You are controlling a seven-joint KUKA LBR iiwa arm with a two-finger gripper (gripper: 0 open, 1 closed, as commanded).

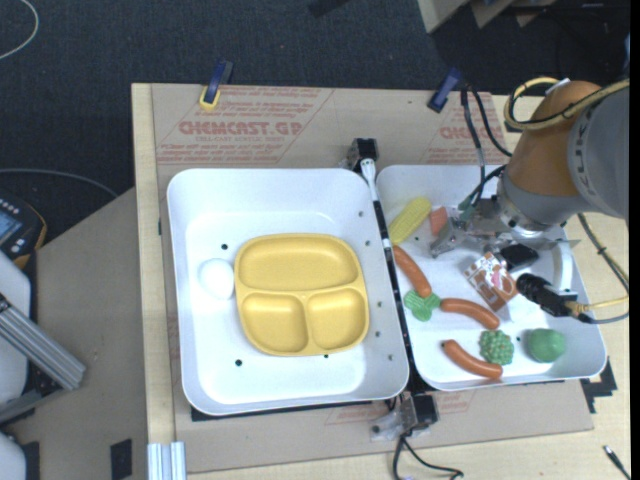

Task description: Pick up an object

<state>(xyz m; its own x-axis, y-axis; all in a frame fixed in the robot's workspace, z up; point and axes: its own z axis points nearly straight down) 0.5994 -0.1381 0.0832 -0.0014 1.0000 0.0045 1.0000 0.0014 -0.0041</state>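
The right bin [585, 363] holds toy food. A yellow corn cob [410, 218] lies at its upper left, with a small red-orange piece [438, 220] beside it. An orange carrot [412, 272] with a green top lies along the left wall. Two sausages [470, 311] [471, 359], a broccoli floret [495, 347] and a round green item [544, 344] lie toward the front. A red-and-white striped item [491, 279] sits mid-bin. My gripper [462, 236] is low over the bin's upper middle, just right of the corn and above the striped item. Nothing is visibly held.
The left bin [190, 268] holds a yellow three-compartment tray [300, 293] and a small white ball [216, 276] at the tray's left. A black divider rail [385, 258] runs between the bins. Cables and a black plug [535, 290] trail from the wrist over the right bin.
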